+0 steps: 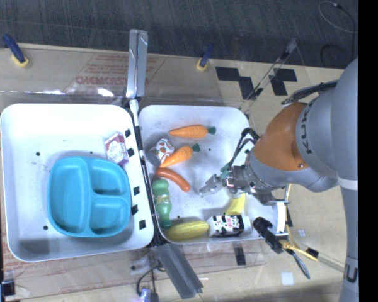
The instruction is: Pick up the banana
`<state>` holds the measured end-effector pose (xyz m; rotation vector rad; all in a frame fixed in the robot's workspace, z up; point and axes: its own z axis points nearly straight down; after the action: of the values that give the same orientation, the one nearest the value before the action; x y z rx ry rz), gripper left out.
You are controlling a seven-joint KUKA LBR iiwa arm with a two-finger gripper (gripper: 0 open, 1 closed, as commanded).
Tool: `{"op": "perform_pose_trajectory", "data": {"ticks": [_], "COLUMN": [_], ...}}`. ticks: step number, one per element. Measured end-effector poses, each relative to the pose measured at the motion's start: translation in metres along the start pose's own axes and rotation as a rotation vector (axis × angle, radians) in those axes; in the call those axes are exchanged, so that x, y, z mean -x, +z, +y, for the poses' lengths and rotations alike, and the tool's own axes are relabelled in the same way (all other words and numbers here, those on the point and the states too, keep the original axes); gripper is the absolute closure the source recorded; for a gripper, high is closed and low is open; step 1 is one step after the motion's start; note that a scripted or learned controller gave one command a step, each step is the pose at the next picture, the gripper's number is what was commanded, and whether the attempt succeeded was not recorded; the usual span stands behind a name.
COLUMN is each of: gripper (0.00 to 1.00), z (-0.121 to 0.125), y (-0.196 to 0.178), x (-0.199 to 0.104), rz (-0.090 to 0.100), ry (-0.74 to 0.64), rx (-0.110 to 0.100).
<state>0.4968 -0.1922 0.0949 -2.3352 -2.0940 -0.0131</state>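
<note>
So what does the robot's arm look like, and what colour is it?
The arm is fat, round and grey, with a bright orange band above the wrist and dark letters on the grey. Thin black cables loop beside the wrist. Its gripper is small, metal and silvery-grey.

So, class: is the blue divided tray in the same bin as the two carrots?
No, the blue tray sits in the left bin; both carrots lie in the right bin.

Arm (315, 143) outstretched, end effector (213, 185) low
</note>
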Motion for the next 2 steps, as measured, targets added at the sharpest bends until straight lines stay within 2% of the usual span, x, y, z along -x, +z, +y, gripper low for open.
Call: {"op": "perform_pose_trajectory", "data": {"ticks": [1,2], "gripper": [0.0,0.0], "z": [-0.0108,-0.009], "y": [-0.0019,-0.0004], "x": [0.0006,0.0048], "rz": [-0.004,0.004], "ry": [-0.046,-0.111], "rx": [0.016,0.004]}}
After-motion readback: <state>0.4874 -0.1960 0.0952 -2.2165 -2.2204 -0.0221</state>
